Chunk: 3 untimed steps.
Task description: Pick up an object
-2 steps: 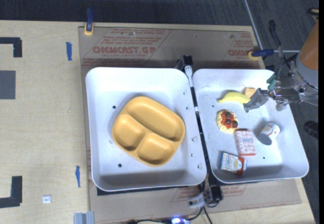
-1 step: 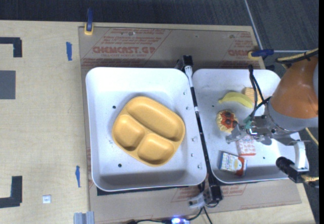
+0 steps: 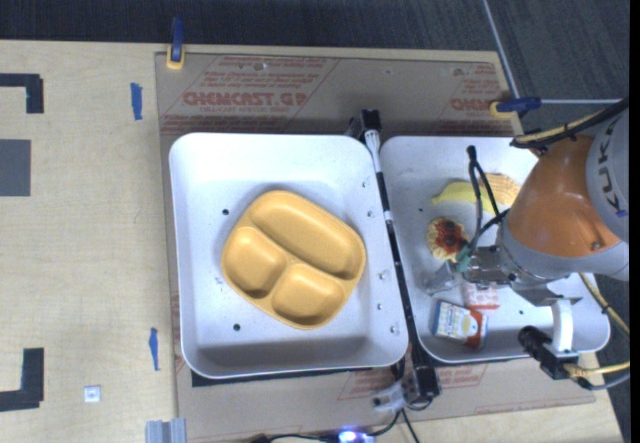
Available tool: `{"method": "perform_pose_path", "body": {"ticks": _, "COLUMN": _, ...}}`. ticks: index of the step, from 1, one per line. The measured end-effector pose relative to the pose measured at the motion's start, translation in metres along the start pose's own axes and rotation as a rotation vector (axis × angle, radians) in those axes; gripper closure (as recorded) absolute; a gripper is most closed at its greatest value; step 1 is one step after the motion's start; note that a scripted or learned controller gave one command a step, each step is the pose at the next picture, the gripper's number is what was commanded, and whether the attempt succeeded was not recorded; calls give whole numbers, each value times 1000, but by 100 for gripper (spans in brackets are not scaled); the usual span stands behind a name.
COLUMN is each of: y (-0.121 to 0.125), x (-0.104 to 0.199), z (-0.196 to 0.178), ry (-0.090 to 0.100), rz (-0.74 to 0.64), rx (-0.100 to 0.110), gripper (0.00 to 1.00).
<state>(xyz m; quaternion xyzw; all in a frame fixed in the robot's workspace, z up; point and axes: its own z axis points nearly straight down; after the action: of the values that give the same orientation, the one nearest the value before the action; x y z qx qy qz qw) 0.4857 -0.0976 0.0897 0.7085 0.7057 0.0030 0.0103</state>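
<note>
Small carton (image 3: pixel 455 321), white with red on it, lying flat in the right bin (image 3: pixel 420 166), close to the front wall. Long side running roughly left to right, a little tilted, red end toward the right.

Grey arm (image 3: pixel 600 181) reaching in from the right, bent down over the right bin, orange band (image 3: pixel 555 211) big and round above the wrist. Claw (image 3: pixel 482 276) low in the bin, just above the carton's right end and maybe touching it; hard to say. Apart or together, cannot tell, with the wrist in the way. Nothing seen clamped in it.

Just beside the claw, a round red and yellow thing (image 3: pixel 443 234), too blurry to name. Behind that, a yellow lump (image 3: pixel 455 196), partly hidden by the arm and a black cable (image 3: pixel 478 176).

In the left bin (image 3: pixel 200 181), a yellow plate (image 3: pixel 292 256) with three hollows, well apart from the claw. Both bins side by side on the pale wooden bench (image 3: pixel 80 231).
</note>
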Motion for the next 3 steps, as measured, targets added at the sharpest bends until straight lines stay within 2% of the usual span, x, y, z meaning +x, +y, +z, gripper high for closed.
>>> {"method": "perform_pose_path", "body": {"ticks": 1, "y": 3, "x": -1, "z": -12, "ry": -3, "rz": 1, "rx": -8, "gripper": 100}}
{"method": "perform_pose_path", "body": {"ticks": 2, "y": 3, "x": -1, "z": -11, "ry": -3, "rz": 1, "rx": -8, "gripper": 0}}
{"method": "perform_pose_path", "body": {"ticks": 3, "y": 0, "x": 0, "z": -1, "ry": 0, "rz": -3, "rx": -5, "gripper": 0}}
